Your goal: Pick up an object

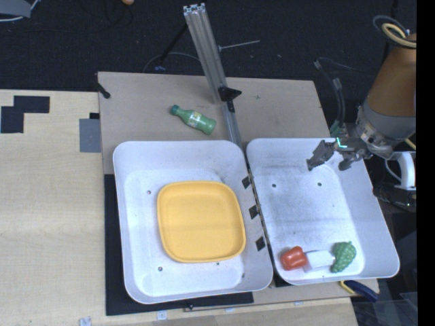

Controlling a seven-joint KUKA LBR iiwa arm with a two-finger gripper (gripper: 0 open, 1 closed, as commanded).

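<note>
In the right bin (309,202), near its front edge, three small things lie in a row: a red pepper-like piece (293,257), a white block (317,259) and a green broccoli-like piece (344,255). My gripper (333,159) hangs over the far right corner of that bin, well behind these objects. Its two dark fingers stand apart, open, with nothing between them.
A yellow square plate (201,220) lies in the left bin (132,182). A green bottle (193,119) lies on its side on the bench behind the left bin. An aluminium post (211,53) rises slanted behind the gap between the bins.
</note>
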